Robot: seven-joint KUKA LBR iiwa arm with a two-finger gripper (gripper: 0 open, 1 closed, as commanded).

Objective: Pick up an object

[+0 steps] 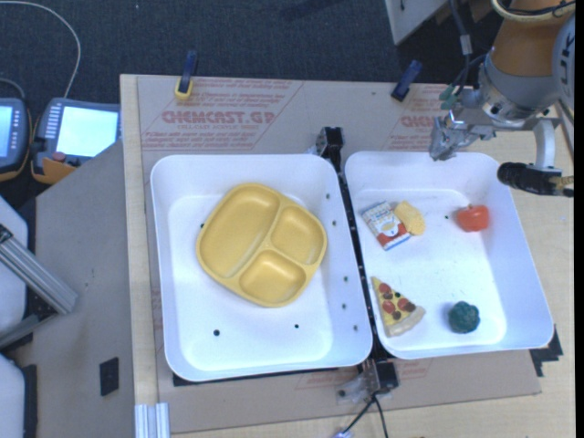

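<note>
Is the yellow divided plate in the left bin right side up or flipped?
Right side up: the yellow divided plate shows its three hollow compartments.

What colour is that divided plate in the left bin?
Yellow: the three-compartment plastic plate, clearest in the overhead camera view.

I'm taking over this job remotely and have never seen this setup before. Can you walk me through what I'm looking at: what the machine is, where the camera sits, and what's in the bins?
This is one camera fixed above the bench, looking down at a slant. The grey arm with the orange band, coming in at the upper right, is the robot; its two-finger gripper hangs over the far rim of the right bin, and nothing shows between its fingers.

Two shallow white bins sit side by side. The left bin holds a yellow divided plate. The right bin holds five small toy foods: a red and white carton touching a yellow piece, a red tomato-like piece, a pizza slice and a dark green piece.

The job is to pick up an object; none is lifted yet.
</note>
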